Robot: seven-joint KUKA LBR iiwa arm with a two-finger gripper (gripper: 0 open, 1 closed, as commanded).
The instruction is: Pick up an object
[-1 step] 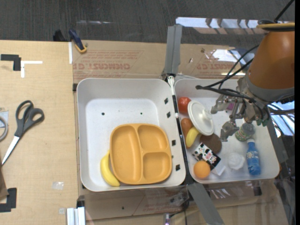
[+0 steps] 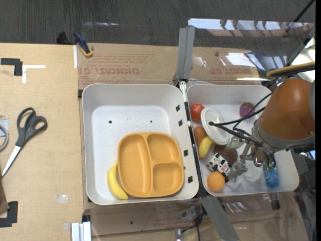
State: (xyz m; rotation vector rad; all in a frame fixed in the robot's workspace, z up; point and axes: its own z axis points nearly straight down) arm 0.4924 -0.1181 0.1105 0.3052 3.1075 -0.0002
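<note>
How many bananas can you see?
2. One banana lies in the left bin, tucked partly under the yellow divided plate. The other banana is in the right bin, near its left wall. The arm may hide more.

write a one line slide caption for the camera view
KUKA arm's gripper lowered into the cluttered right bin near an orange, while the left bin holds a yellow divided plate and a banana.
</note>
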